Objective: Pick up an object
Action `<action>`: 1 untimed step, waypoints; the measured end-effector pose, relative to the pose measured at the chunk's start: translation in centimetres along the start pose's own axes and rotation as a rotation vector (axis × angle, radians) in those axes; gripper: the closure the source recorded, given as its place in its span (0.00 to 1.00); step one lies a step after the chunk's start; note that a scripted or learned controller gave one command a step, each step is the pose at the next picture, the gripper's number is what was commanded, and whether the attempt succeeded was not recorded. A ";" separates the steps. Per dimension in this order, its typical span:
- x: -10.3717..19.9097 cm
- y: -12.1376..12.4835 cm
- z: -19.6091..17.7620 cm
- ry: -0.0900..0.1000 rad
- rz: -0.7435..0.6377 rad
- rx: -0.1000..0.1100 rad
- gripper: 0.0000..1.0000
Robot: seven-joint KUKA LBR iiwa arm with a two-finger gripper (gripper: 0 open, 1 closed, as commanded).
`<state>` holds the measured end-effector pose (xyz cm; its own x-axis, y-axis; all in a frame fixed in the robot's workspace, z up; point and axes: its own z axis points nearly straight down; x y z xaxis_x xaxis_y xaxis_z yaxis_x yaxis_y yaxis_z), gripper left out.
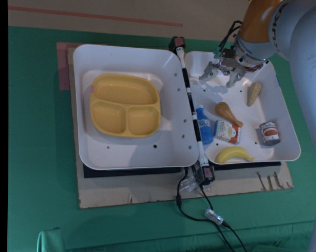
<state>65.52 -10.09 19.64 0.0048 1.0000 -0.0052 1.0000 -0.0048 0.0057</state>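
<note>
One hand (221, 73) open, empty, above right bin (284, 140); corn cob (254, 93) just right, long axis near-vertical.

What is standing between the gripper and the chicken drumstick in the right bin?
Nothing visible. The gripper hovers over the far part of the right bin, fingers spread with nothing between them. The drumstick lies nearer the camera across bare white floor; the corn cob sits off to the side.

End effector (221, 76) open, empty, hovering over right white plastic bin's (286, 135) far edge. In that bin: ridged tan corn cob (254, 93), brown drumstick (227, 113), blue bottle (203, 124), orange-white packet (227, 131), red-labelled can (270, 133), yellow banana (234, 154). Left white bin (132, 154) holds yellow three-compartment tray (125, 104).
</note>
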 end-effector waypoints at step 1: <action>-0.3 0.3 -1.8 -0.004 0.006 -0.015 1.00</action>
<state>65.80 -10.36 21.40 0.0107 0.9999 -0.0087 0.9997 -0.0106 0.0204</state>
